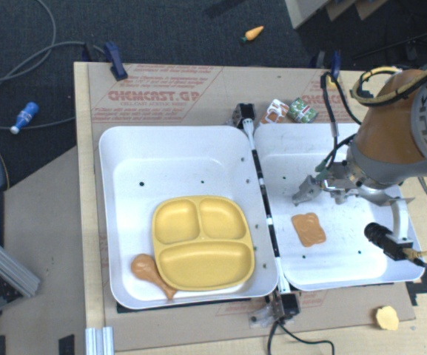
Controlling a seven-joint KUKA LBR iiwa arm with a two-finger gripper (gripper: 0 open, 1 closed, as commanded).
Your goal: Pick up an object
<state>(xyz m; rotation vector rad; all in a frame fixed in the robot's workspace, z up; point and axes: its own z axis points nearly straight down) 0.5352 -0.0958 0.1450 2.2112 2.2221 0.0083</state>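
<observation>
A flat tan slice of toy food lies in the right bin, near its middle. My gripper hangs over that bin, just above and beyond the slice, and nothing shows in its grasp. In the left bin a yellow divided plate lies toward the front. A brown toy drumstick rests against the plate's front left corner.
A small red-and-white packet and a green one sit on the bench behind the right bin. A yellow lump lies on the bench in front of that bin. The arm covers the right bin's far right side.
</observation>
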